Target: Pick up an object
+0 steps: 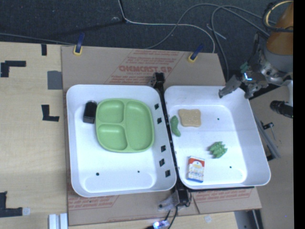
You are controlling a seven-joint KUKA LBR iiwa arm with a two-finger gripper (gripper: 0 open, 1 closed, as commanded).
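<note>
The right bin (248, 128) holds a tan slice of toast (189, 118), a small green pod (175, 126) beside it, a green leafy piece (218, 149) and a red and white packet (196, 169) near the front. My gripper (239, 91) hangs over the bin's far right corner, above and to the right of the toast. Its two dark fingers are spread apart, open, with nothing between them.
The left bin (76, 142) carries a green divided plate (125, 125) and a small black block (89, 112) at the plate's left. A black clip strip (162, 128) joins the two bins. Cables (190, 18) trail across the dark surface behind the bench.
</note>
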